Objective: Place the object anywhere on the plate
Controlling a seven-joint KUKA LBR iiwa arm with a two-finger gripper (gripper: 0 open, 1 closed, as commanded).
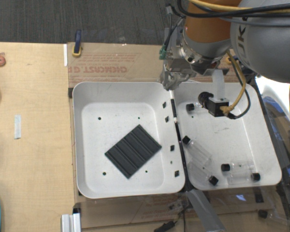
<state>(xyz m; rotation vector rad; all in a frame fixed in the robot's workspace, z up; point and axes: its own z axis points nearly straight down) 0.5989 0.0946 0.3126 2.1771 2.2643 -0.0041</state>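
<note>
A dark grey ribbed rectangular plate (133, 151) lies turned at an angle on the floor of the left bin (87, 129). In the right bin (261, 144) lie clear plastic pieces with small black ends: one near the divider (197, 151) and another along the front (239, 173). My gripper (169, 82) hangs above the back of the rim between the two bins, well behind the plate and apart from the clear pieces. I see nothing held in it.
The arm's orange band and grey body (217, 18) cover the back of the right bin. A black fitting on a cable (210, 103) hangs over that bin. Brown cardboard (111, 64) lies behind the bins, and a wooden bench (29, 129) lies to the left.
</note>
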